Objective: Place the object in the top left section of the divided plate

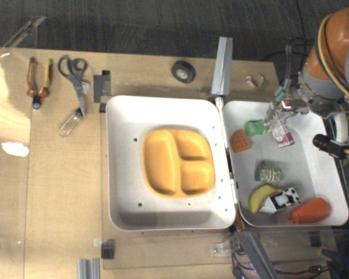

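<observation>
The yellow divided plate (pixel 177 160) lies in the middle of the left bin (pixel 125 156). It has one long compartment on its left and two smaller ones on its right, and nothing lies in any of them. My gripper (pixel 277 120) hangs over the far part of the right bin (pixel 331 173). It is just right of a green object (pixel 255 128) and right above a pink and white packet (pixel 283 136). Whether it touches either one is unclear.
The right bin also holds an orange piece (pixel 241 141), a small can (pixel 270 173), a banana (pixel 260 196), a black and white object (pixel 284 199) and a red-orange vegetable (pixel 309 210). Scissors (pixel 77 83), pliers (pixel 38 80) and a tape roll (pixel 183 71) lie on the bench.
</observation>
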`<state>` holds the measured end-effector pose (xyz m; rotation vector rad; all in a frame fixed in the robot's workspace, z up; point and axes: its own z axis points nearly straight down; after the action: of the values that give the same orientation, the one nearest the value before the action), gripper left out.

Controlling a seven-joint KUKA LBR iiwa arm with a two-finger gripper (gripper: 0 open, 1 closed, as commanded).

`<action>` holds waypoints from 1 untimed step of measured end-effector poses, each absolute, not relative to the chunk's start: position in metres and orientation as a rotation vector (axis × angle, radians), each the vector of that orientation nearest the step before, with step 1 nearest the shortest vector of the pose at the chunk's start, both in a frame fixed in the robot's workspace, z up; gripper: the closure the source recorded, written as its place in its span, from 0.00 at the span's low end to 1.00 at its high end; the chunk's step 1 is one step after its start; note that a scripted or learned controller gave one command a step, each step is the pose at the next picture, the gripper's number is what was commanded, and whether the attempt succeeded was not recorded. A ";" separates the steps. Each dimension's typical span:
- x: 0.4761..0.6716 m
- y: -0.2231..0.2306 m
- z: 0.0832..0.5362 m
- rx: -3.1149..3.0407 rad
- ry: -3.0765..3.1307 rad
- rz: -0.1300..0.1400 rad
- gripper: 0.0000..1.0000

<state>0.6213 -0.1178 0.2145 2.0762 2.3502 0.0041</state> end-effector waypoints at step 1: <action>0.627 -0.059 0.196 2.083 2.347 0.005 1.00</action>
<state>0.6266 -0.0593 0.1959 2.0831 2.3469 0.0050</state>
